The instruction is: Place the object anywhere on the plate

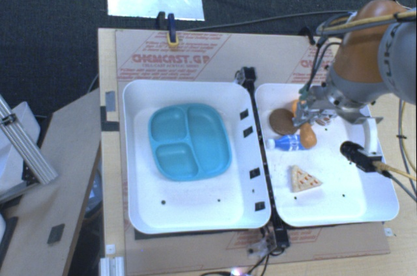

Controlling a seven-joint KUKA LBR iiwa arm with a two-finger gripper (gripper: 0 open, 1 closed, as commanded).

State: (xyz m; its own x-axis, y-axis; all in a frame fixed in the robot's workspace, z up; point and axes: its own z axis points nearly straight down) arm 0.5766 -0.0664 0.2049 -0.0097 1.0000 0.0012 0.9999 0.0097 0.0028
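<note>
A blue sectioned plate [189, 141] lies in the left bin [140, 203] with nothing on it. My gripper [306, 114] hangs low over the upper middle of the right bin [365, 203], far from the plate. Just to its left lies a brown round disc [281, 121]. An orange bun-like piece [307, 137] sits right below the gripper, touching a small blue and white bottle [283, 144] that lies on its side. Nothing is visibly lifted off the bin floor.
A pizza slice toy [303, 179] lies in the lower middle of the right bin. A black divider strip [255, 151] runs between the two bins. The arm's grey and orange body [371, 53] covers the right bin's far right corner.
</note>
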